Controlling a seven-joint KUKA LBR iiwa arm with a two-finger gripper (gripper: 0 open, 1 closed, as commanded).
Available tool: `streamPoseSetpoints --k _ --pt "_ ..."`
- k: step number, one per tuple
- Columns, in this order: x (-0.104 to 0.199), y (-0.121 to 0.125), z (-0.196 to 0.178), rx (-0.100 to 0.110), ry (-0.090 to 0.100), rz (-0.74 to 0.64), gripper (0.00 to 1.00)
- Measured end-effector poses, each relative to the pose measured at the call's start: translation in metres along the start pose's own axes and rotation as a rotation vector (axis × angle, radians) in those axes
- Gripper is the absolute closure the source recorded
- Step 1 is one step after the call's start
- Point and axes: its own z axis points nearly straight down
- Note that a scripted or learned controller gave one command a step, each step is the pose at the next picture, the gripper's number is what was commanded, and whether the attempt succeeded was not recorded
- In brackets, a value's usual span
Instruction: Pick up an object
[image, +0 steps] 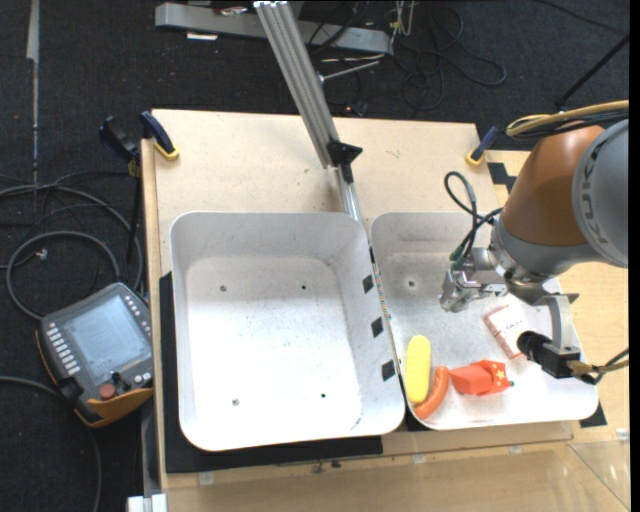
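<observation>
Over the right-hand bin (400, 240), the gripper (459, 296) hangs above bare floor; whether its jaws are parted or closed cannot be told. Behind it the grey arm (565, 200) bends in from the right. Near the front wall lie a yellow banana (417, 368), an orange carrot (433, 392), an orange block (479, 378) and a small white packet (506, 326).
</observation>
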Motion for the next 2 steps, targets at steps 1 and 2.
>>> streamPoseSetpoints --k 1,2 --pt "0.0 0.001 -0.027 0.001 0.0 0.001 1.0" --pt "0.047 0.017 -0.042 0.002 0.002 -0.004 1.0"
